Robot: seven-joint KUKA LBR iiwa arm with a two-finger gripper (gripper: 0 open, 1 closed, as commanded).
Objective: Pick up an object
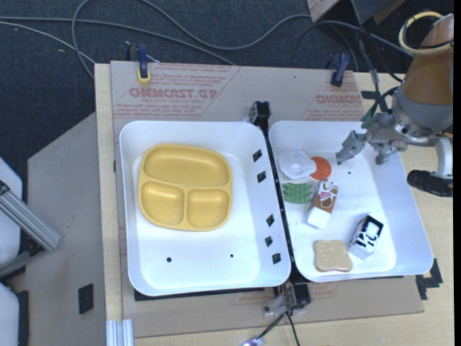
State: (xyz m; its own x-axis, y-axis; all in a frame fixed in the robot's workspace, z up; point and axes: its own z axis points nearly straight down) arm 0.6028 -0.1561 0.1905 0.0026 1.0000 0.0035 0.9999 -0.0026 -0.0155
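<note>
A bench seen from above at a slant carries two shallow white bins side by side on a board printed with red lettering. The left bin (pixel 144 265) holds one item: a yellow plate (pixel 186 186) with three compartments, lying flat toward the bin's far left part, with bare white floor between it and the near edge.

The right bin (pixel 407 215) holds the small items. Near its left wall stands a clear cup with a green band and a white lid (pixel 297 177), tipped slightly. Just beside it, on the side away from the wall, sits a small orange-red round piece (pixel 321 169). Next comes a small carton (pixel 323 205), brown and red at the top and white at the bottom, lying at an angle near the bin's middle. Near the front edge lies a tan slice of toast (pixel 332 255), flat on the floor. Just beside it toward the right wall is a small black and white item (pixel 366 235), tilted.

The grey arm with its orange band (pixel 431 71) reaches in over the far right corner of the right bin. Its gripper (pixel 364 150) hangs above the far part of that bin, beyond the cup and the orange-red piece and apart from both. Its two fingers (pixel 347 150) are spread, with nothing between them. All the items rest on the bin floor.

Two clamps, one yellow and blue (pixel 143 63) and one blue (pixel 338 68), grip the far edge of the board. Cables trail across the dark floor beyond.
</note>
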